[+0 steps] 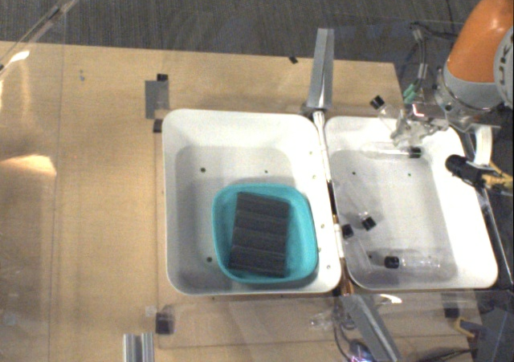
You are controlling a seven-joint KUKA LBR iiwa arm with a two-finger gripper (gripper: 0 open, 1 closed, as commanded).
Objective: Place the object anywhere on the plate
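Currently, I see the wooden bench (80, 216) carrying 2 white bins side by side. The left bin (181, 132) and the right bin (474, 264) meet along their inner rims, and a grey upright bar (322, 67) stands at the far end of that seam.

The arm (482, 39) enters at the far right, with its orange band above the far right corner of the right bin.

A teal plate (303, 232) sits in the near half of the left bin, slightly right of centre. The object (259, 233), a dark grey ridged block, lies flat on the plate, well inside its rim and turned a little off square.

The gripper (409, 124) hangs over the far edge of the right bin, well apart from the plate. I cannot tell whether it is spread or pressed together; glare and clutter blur it. Nothing is visibly pinched in it.

Small black pieces (368, 223) lie scattered on the right bin's floor, 1 of them (391, 261) near the near wall.
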